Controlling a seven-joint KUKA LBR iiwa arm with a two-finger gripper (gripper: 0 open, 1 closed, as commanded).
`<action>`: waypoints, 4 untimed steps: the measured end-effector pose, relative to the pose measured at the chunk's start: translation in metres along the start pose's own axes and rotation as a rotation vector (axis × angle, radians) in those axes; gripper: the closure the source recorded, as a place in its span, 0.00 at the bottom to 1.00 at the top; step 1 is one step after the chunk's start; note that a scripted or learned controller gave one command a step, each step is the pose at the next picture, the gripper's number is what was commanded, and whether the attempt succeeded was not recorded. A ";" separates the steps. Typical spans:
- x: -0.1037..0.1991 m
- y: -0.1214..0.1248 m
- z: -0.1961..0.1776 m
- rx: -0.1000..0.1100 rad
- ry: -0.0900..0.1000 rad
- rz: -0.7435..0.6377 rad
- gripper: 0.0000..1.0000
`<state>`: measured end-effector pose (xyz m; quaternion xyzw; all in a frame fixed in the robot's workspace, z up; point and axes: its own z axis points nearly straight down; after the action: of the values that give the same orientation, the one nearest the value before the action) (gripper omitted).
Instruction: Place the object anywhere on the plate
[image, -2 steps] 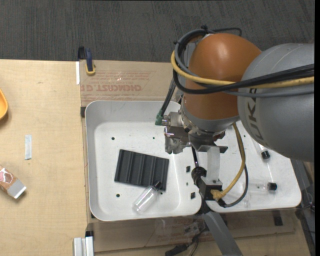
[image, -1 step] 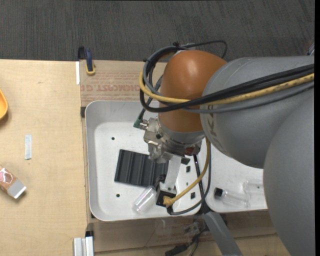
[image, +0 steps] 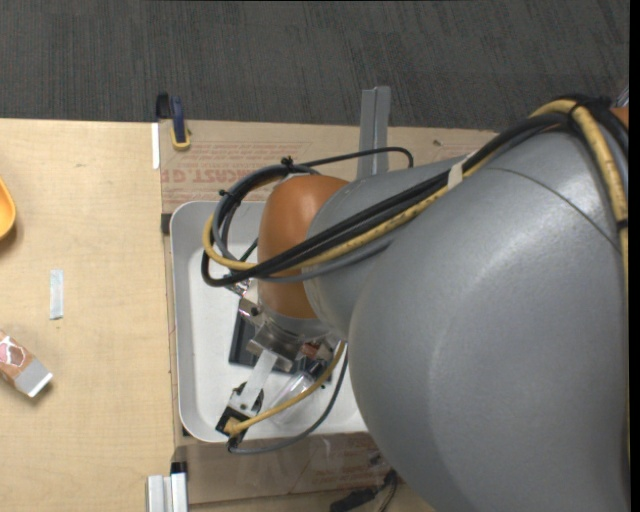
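My grey arm (image: 480, 320) fills the right and middle of the camera view and covers most of the white bin (image: 195, 300). Its orange band (image: 290, 240) hangs over the bin's middle. Below the band, the wrist and gripper (image: 250, 345) reach down toward the bin floor near its left wall. Black and yellow cables (image: 225, 250) loop around the wrist, and a black and yellow connector (image: 240, 405) dangles near the bin's front corner. What lies under the gripper is hidden by the arm.
On the wooden bench left of the bin lie a small grey strip (image: 56, 295), a brown and white object (image: 22, 368) and an orange object (image: 4, 210) at the frame edge. A blue clamp (image: 177, 122) and a metal post (image: 375, 110) stand behind the bin.
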<state>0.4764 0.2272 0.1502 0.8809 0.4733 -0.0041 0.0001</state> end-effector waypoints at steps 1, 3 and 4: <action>0.000 0.000 0.000 0.000 0.000 0.001 0.00; -0.004 0.011 -0.002 0.000 0.000 -0.039 0.00; 0.005 0.006 -0.112 -0.003 0.002 -0.325 0.00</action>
<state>0.4848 0.2280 0.2619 0.7926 0.6097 -0.0026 0.0006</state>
